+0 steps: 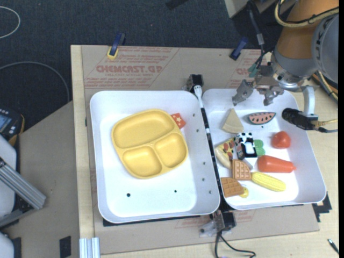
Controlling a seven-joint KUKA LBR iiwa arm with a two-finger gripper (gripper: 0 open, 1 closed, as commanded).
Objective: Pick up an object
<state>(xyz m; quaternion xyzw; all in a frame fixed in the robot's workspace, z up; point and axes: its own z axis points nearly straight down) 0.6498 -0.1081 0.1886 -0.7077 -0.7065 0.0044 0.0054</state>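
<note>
Arm (pixel 314 31): single unit, grey casing with rounded, smooth-shelled segments. Band (pixel 306 23): broad, orange to amber, glossy, bulbous in outline, set above the wrist. Wrist section: pale grey metal, ring-shaped, with small dark details too fine to identify. Gripper (pixel 257 94): two-finger type, bare grey metal, angular and bracket-like in build; fingers (pixel 242 93) slim and grey. Cables (pixel 293 4): one yellow loop arching over the top of the orange band; thin dark leads running along the wrist; a small green fleck near the gripper mount. Side attachment (pixel 301 117): light grey curved bracket ending in a black cylindrical piece.
</note>
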